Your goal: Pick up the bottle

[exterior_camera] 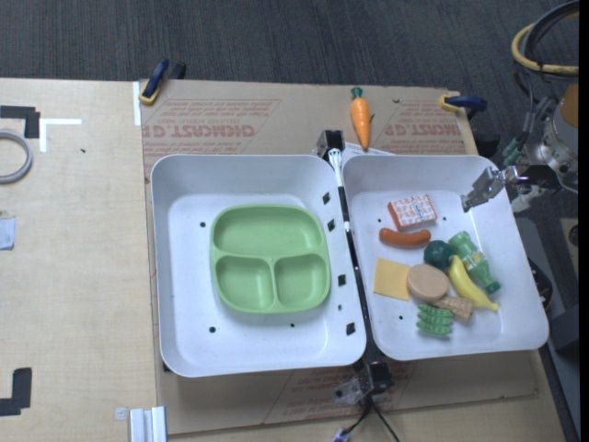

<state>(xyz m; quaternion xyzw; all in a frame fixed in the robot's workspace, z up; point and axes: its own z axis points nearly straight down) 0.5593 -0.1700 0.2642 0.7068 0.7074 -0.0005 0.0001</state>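
Two shallow white bins sit side by side on a sheet of cardboard that covers the wooden bench. The left bin holds a light green divided plate with three compartments, lying flat near the bin's middle. The right bin holds a cluster of toy foods. The bottle, green with a label around its body, lies on its side toward the right part of this bin, slanting from upper left to lower right. A yellow banana lies just beside it and touches it along its lower left flank, and a dark green round vegetable sits against the bottle's upper left end. Left of these are a red sausage, a red and white patterned box above it, a yellow cheese slice, a tan round piece like a bun and a ridged green item near the bin's front wall. A toy carrot rests on the cardboard behind the bins, near the gap between them. The gripper hangs over the far right edge of the right bin, well apart from the bottle and higher in the view; nothing is seen between its fingers, and how far they are parted I cannot tell at this size. The arm's wrist and cables extend off to the right.
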